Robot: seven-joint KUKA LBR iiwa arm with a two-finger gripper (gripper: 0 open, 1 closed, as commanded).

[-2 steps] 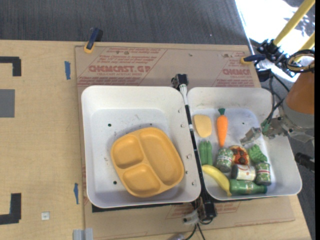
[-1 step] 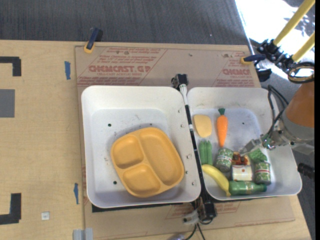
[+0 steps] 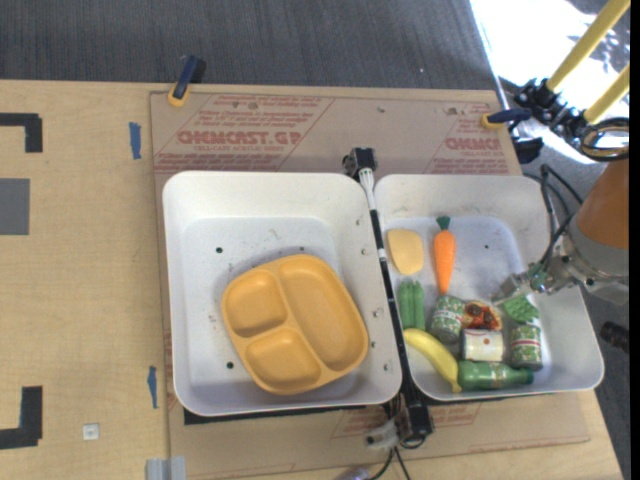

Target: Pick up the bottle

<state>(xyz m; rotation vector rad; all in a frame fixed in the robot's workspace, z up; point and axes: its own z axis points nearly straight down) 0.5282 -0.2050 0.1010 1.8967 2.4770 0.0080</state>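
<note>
The bottle [image 3: 496, 375] is dark green and lies on its side along the front wall of the right bin [image 3: 470, 208], just in front of a white carton [image 3: 483, 346]. My gripper [image 3: 524, 284] reaches in from the right and hovers over the right part of that bin. It is above a green can [image 3: 525, 342] and well behind the bottle. Nothing shows in its grasp.
Packed around the bottle are a banana [image 3: 432, 354], a second green can [image 3: 446, 319], a red-topped item [image 3: 482, 315], a green cucumber [image 3: 411, 303], a carrot [image 3: 444, 252] and a pale yellow piece [image 3: 405, 251]. The left bin [image 3: 200, 218] holds a yellow divided plate [image 3: 292, 321].
</note>
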